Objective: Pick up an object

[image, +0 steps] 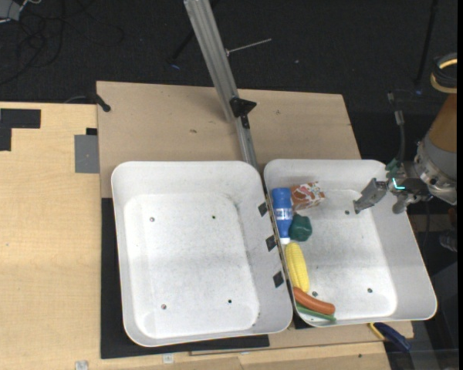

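I see the two-finger gripper [384,195] over the right white plastic bin's [401,253] far right side, fingers spread apart, nothing between them. The objects lie well apart from it along the bin's left wall: blue cylindrical bottle [281,213], red-and-white packet [308,195], green block [299,227], yellow corn cob [296,267], orange-red sausage-shaped piece [315,304].

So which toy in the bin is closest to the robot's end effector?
The red and white packet is closest to the end effector. It lies at the far end of the row, while the blue tube, green piece and yellow corn lie farther off.
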